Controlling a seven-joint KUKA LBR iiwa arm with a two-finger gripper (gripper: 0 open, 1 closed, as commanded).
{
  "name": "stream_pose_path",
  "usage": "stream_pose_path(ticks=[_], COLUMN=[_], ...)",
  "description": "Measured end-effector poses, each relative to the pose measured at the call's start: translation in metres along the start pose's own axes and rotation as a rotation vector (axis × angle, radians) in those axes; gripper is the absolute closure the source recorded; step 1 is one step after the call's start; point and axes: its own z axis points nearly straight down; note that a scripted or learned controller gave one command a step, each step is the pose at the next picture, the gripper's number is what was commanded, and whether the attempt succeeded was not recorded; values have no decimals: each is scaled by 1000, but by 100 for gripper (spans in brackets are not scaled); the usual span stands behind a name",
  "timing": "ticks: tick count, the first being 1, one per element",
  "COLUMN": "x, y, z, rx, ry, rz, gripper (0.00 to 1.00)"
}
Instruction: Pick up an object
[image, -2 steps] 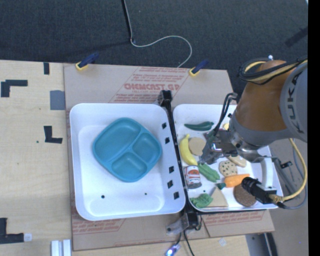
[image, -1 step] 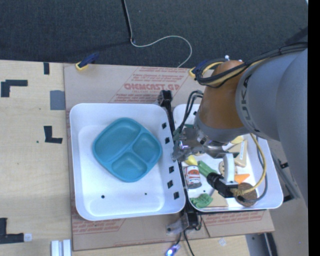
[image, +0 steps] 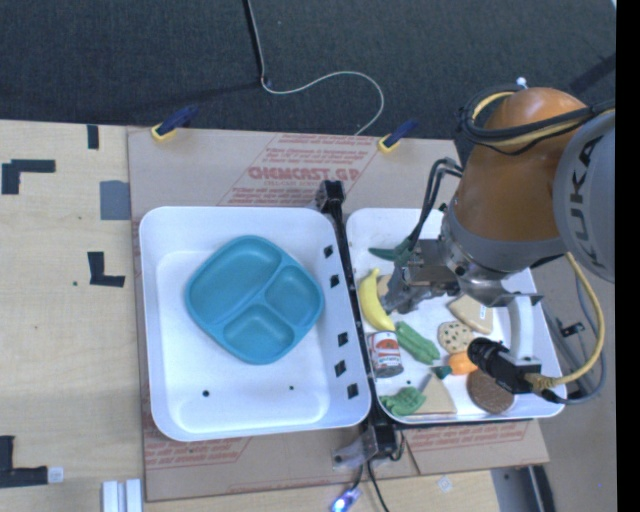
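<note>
Gripper (image: 408, 283) sits low over the upper-left part of the R bin (image: 385, 218), w/ the grey arm and its orange band covering most of that bin's upper right. Can't tell from this angle whether the gripper is apart or together, or whether anything is in it. Closest pickable thing is the banana (image: 374, 300), lying lengthwise along the bin's left wall, just left of the gripper. A dark green leafy piece (image: 386, 252) lies just above the gripper by the top wall. Below the gripper there's a crowd: a green pod (image: 417, 342) on a slant, a small can (image: 386, 354) w/ a red label near the banana's lower end, a dotted cracker (image: 453, 335), a pale wedge (image: 470, 315) partly under the wrist, an orange bit (image: 459, 364), a brown disc (image: 490, 392) toward the bottom-right corner, a pale triangular slice (image: 437, 398), and a green leafy lump (image: 403, 403) at the bottom wall. All are packed close, several touching or nearly so. The L bin (image: 160, 300) holds one blue divided plate (image: 255, 298), flat and turned at an angle, well apart from the arm. Black clips (image: 340, 290) run down the seam between the bins. Both bins rest on a cardboard sheet (image: 300, 170) – clamped at its top corners – and a thin white cable (image: 320, 85) loops across the dark floor behind.
</note>
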Motion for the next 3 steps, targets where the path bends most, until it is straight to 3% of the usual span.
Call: stream_pose_path(ticks=[1, 2, 3], x=[-37, 75, 16], y=[-1, 0, 1], z=[44, -11, -65], rx=[12, 2, 1], ry=[-2, 3, -2], rz=[4, -14, 4], gripper=[100, 100, 100])
